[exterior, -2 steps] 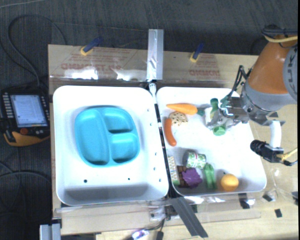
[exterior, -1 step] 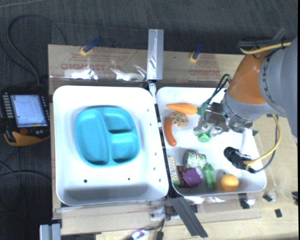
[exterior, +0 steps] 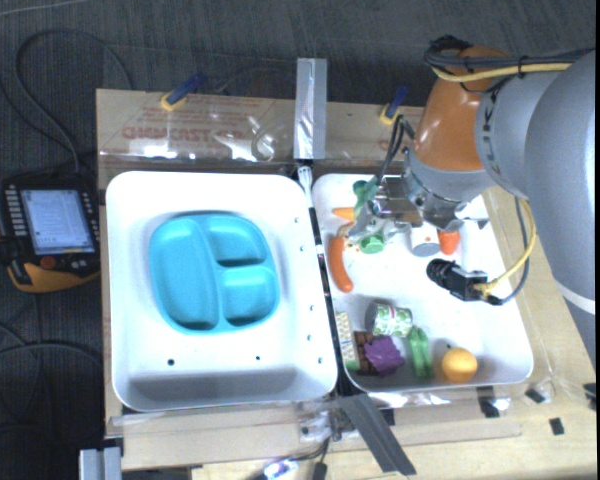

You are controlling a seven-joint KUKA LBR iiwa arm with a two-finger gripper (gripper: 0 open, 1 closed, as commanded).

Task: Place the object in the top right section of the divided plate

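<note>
Camera view, pincer [exterior: 372, 220] above green object [exterior: 371, 240]

The two bins, left [exterior: 130, 298] and right [exterior: 510, 318], look like smooth white plastic with a soft sheen. The divided plate [exterior: 185, 268] is glossy turquoise plastic, catching light along its ridges. The arm [exterior: 540, 98] has a smooth, satin grey shell and a shiny orange band [exterior: 455, 118]. The bench [exterior: 115, 108] looks like pale, matt wood, with a crinkled clear plastic sheet [exterior: 210, 133] lying on it. A strip of bright metal [exterior: 310, 108] stands between the bins. The toys, such as the orange ball [exterior: 460, 364] and purple piece [exterior: 385, 353], seem to be plastic, though they are too small to be sure.
</note>
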